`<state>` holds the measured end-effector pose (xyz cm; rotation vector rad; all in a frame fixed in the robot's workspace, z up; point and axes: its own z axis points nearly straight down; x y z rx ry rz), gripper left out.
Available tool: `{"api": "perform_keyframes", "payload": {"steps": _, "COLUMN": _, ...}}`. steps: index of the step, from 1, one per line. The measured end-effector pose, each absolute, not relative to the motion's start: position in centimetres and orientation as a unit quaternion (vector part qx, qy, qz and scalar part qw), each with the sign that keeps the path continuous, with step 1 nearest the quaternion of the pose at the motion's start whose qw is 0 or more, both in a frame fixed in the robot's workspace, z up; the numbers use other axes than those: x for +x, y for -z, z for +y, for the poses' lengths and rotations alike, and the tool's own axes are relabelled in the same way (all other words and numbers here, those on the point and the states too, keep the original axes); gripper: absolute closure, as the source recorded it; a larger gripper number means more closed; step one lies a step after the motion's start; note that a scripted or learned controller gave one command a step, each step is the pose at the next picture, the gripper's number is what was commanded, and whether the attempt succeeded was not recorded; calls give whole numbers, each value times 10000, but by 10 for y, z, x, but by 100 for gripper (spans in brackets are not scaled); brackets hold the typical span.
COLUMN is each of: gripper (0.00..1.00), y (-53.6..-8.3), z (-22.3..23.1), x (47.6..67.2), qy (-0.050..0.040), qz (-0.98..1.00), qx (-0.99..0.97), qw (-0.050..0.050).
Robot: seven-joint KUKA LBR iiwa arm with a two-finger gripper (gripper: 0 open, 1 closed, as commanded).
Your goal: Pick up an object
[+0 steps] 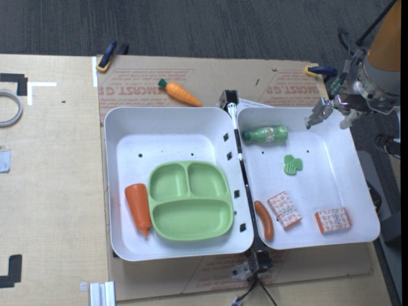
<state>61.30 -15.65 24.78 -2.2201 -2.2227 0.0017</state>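
Right bin (357, 171): shallow white plastic; near edge holds two small printed cartons (284, 210), lettering too small to read, and a glossy sausage-shaped piece (264, 220).
Left bin (121, 145): smooth green three-compartment plate (190, 200); orange bottle (138, 206) beside it.
Mid right bin: ridged green piece (292, 165); farther back, green bottle (265, 134) on its side.
Gripper (331, 113): metal fingers apparently parted, nothing between them, over far right rim.
Cardboard beyond: toy carrot (180, 92).

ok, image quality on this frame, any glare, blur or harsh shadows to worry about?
Camera view: lighting even and soft, shadows faint. Mild sheen on the white bins but nothing blown out. Green plate, green bottle and small boxes read sharp; the tool at the right looks slightly soft.
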Motion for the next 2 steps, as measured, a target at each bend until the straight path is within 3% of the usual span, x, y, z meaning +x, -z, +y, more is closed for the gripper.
{"api": "perform_keyframes", "payload": {"steps": 1, "gripper": 0, "y": -164, "z": -104, "x": 591, "qy": 0, "qz": -8008, "qx": -5990, "qw": -5}}
{"api": "perform_keyframes", "payload": {"steps": 2, "gripper": 0, "y": -92, "z": -98, "x": 635, "qy": -3, "qz": -7567, "qx": -6538, "qw": -3}}
